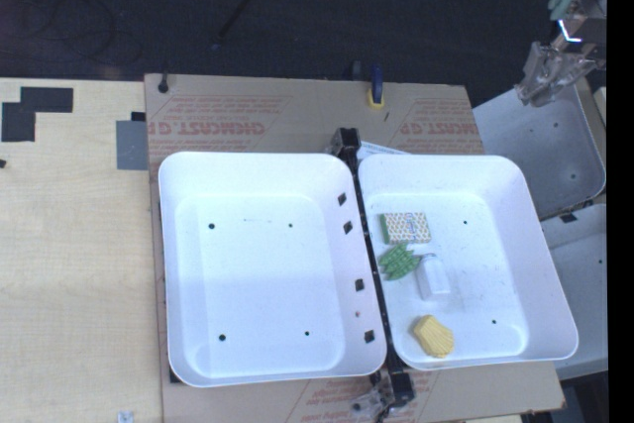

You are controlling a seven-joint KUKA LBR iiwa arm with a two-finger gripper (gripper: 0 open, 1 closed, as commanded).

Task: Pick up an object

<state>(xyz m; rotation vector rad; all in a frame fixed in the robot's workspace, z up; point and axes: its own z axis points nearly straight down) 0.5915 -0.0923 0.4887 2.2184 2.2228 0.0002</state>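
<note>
My worry from here is the clutter: the four pieces sit tight against the divider side of the right bin (pixel 515 213), well below and to the left of my hand (pixel 557 74) as the camera sees it. The green leafy toy (pixel 397 262) touches or nearly touches the patterned block (pixel 406 227) above it and the pale clear piece (pixel 432 276) beside it, so a descent there could catch two things, or nudge one against the bin wall and close on nothing. The clear piece is hard to tell from the white floor. The yellow corn-like toy (pixel 432 336) lies apart from the rest, farthest from my hand, and looks the safer pick. My hand hangs off beyond the bin's far right corner, over the grey plate (pixel 535 134), touching nothing; I cannot tell how it is set
</note>
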